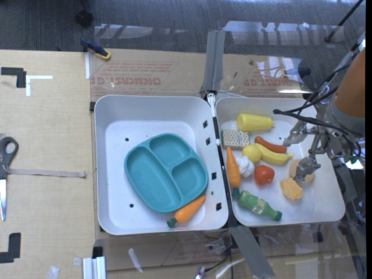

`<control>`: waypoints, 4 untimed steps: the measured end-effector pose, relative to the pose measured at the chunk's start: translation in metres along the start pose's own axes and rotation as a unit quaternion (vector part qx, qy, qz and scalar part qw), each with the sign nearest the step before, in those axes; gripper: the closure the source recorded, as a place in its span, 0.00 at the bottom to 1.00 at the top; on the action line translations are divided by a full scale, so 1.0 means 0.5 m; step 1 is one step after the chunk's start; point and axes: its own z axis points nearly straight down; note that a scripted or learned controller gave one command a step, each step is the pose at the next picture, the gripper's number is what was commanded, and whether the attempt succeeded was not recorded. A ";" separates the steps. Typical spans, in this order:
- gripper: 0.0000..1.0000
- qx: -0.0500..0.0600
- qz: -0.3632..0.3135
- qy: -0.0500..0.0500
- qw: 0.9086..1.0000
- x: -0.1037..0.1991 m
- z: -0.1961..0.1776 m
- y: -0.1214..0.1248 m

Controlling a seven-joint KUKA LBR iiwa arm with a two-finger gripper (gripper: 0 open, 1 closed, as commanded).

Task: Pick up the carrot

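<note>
In left bin: carrot against tray edge | gripper state unclear

Arm cut off by right edge. Scissors cut off at left edge. Pincer fingertips too small/tangled w/ cables to read. Round tan item partly hidden under pincer.

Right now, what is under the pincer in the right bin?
Below the pincer lies a tan round food piece, partly covered by a finger, beside an orange slice. The carrot lies apart.
</note>
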 end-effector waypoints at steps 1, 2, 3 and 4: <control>0.00 0.000 -0.096 0.000 0.995 0.011 0.173 -0.024; 0.00 0.000 -0.110 0.000 0.994 0.069 0.221 -0.077; 0.00 0.000 -0.267 0.000 0.964 0.089 0.221 0.010; 1.00 0.001 -0.269 -0.003 0.963 0.083 0.201 0.012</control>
